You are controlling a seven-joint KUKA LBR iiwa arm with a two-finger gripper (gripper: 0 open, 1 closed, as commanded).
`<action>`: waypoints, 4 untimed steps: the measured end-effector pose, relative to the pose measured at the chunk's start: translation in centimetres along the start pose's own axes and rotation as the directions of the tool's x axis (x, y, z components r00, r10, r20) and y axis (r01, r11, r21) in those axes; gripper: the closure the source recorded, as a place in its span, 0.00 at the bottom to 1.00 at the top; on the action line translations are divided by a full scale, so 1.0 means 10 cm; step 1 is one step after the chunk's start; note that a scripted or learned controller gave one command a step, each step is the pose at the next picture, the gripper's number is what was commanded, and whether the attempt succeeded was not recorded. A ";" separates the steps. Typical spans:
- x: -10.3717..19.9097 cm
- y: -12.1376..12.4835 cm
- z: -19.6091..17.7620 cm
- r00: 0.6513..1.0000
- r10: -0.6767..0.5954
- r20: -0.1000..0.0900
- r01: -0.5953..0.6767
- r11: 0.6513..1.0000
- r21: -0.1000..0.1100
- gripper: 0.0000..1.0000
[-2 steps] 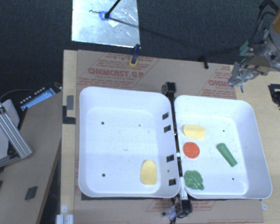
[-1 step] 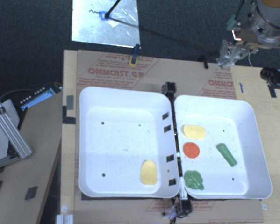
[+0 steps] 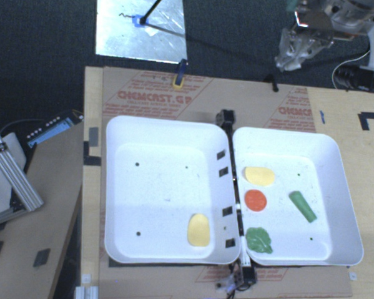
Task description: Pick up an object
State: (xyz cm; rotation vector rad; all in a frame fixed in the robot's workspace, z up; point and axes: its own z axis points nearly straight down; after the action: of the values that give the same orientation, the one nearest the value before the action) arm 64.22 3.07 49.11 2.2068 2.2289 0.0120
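Nearest the camera, in the right bin (image 3: 344, 185), a green leafy piece (image 3: 258, 239) lay hard against the near left wall, close to the divider; a grasp there could have caught the rim or pushed it into the corner. In the left bin (image 3: 121, 148) a yellow piece (image 3: 199, 230) lay flat near the near right corner, alone, with the wall just beside it. Being low and flat, it would likely have slipped from closing fingers.

Farther back in the right bin sat a red disc (image 3: 255, 200) and, just beyond it, a yellow oval (image 3: 259, 176), near enough that reaching for one risked nudging the other. A green stick (image 3: 303, 206) lay tilted to their right, apart and probably the easiest pick.

Beyond the bins, a yellow clip (image 3: 178, 81) stood on the board. Farthest right, the gripper (image 3: 290, 60) hung high and well apart from every object; whether it was spread or closed could not be told.
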 end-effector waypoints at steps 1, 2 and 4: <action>0.45 -0.44 0.18 1.000 0.002 0.000 -0.002 1.000 0.009 1.00; 0.88 -0.62 -0.13 1.000 0.001 -0.001 -0.001 1.000 0.004 1.00; 1.84 -1.29 -0.06 1.000 0.001 0.000 -0.001 1.000 0.009 1.00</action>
State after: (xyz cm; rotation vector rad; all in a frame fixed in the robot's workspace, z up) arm 51.10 21.33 49.65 2.2119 2.2330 0.0026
